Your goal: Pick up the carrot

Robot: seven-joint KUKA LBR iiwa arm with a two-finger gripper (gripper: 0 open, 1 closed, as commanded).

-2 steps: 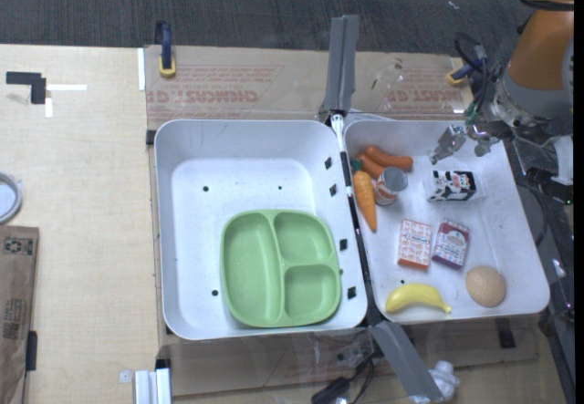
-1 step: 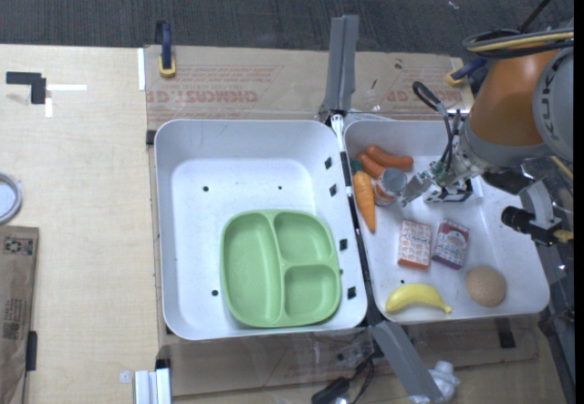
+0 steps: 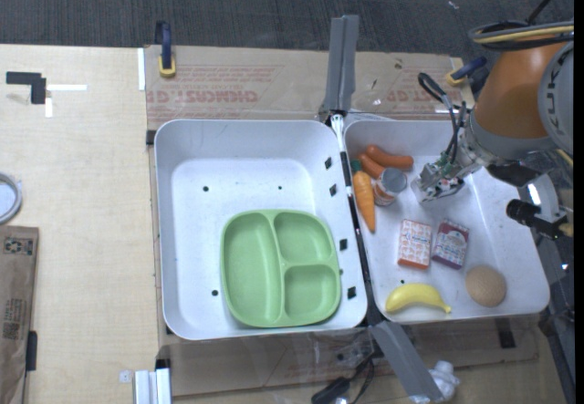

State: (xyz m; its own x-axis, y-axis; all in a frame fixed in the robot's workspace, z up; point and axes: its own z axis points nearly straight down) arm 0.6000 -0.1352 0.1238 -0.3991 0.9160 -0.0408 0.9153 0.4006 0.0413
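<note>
Arm: grey with an orange band (image 3: 516, 97), raised above the worktop and so closest to the lens, reaching in from the right over the right bin (image 3: 511, 220).
End effector: (image 3: 443, 179) hangs low over the upper middle of the right bin, holding nothing that can be seen. Whether it is released or clenched cannot be told from this angle.
Nearest object: a small round tin (image 3: 393, 181), just left of the end effector.
Carrot: (image 3: 365, 200) lies just beyond the tin, flat along the bin's left wall, thick end up and thin end down. It is plain orange, smooth, long and tapered.
Look-alike: a shorter, redder stick (image 3: 390, 158) lies near the carrot's thick end.
Further out: two small boxes (image 3: 415, 243) side by side, a banana (image 3: 417, 298) and a tan ball (image 3: 485, 285) along the near edge.
Left bin: (image 3: 210, 174) holds a green divided plate (image 3: 281, 267).
Step in hand: likely the approach; the carrot is not yet grasped.
Next move: probably a short shift left past the tin, a turn to grip across the carrot's narrow width, then a descent close to the wall.
</note>
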